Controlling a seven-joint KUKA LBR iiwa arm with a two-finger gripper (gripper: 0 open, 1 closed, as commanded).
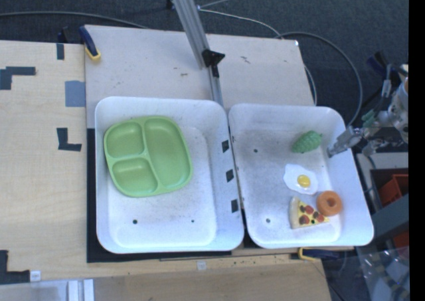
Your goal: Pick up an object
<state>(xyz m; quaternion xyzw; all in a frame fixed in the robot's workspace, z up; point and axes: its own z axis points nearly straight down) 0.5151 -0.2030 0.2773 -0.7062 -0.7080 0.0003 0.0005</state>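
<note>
Left bin (106,226): holds a green divided plate (147,155) in its upper left part.
Right bin (265,120): four toy foods lie toward its right side.
Green leafy piece (307,141): nearest the hand, just left of it, apart from it.
Fried egg (301,179): below the green piece, near the bin's middle right.
Pizza slice (306,213): lower right, touching the doughnut.
Doughnut (329,203): just right of the pizza slice, below the hand.
Hand (340,142): at the right bin's right rim, low over the edge; nothing seen between its fingers; how far open, cannot tell.
</note>
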